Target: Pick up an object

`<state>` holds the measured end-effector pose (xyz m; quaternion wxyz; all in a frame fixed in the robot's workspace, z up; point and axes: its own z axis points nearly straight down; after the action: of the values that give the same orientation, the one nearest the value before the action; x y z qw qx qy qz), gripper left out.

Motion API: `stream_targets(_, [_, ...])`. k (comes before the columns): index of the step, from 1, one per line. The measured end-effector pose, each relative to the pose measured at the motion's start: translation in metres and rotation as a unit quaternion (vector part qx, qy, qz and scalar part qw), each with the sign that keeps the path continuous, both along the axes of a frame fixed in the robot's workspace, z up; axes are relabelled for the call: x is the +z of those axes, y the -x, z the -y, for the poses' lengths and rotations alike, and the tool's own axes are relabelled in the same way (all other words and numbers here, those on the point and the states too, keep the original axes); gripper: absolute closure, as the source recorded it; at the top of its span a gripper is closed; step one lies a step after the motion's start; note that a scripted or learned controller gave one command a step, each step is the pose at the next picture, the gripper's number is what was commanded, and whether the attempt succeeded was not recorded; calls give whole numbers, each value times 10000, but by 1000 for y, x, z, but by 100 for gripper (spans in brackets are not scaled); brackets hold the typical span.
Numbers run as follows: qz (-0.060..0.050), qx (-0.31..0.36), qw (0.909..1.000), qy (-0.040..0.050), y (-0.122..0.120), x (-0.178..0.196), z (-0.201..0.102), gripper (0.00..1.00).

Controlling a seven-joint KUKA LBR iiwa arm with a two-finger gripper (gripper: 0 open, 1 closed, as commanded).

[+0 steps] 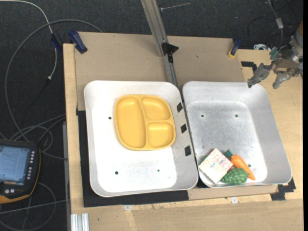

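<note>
Two spread fingers of the claw (267, 78) hold nothing, above the right bin (219, 124).

Yellow tray (144, 122); white bins (98, 143); orange carrot (240, 163); green bumpy toy (235, 176); white box (215, 165) with coloured speckles.

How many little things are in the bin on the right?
3, bunched in its near corner: a speckled card, an orange carrot and a green bumpy toy. More may hide underneath.

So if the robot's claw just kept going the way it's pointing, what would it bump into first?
The gripper points down with its fingers spread, near the far right corner of the right bin. Going straight on, it would probably meet that bin's rim or bare floor, though depth is unclear.
</note>
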<state>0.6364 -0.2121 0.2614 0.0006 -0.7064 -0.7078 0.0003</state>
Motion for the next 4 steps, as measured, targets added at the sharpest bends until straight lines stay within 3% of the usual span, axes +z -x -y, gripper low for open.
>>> stream_targets(1, [-1, -1, 10000, 2, 0, 0, 0, 0])
stream_targets(4, [-28, -5, 10000, -10, 7, -149, -16, 0])
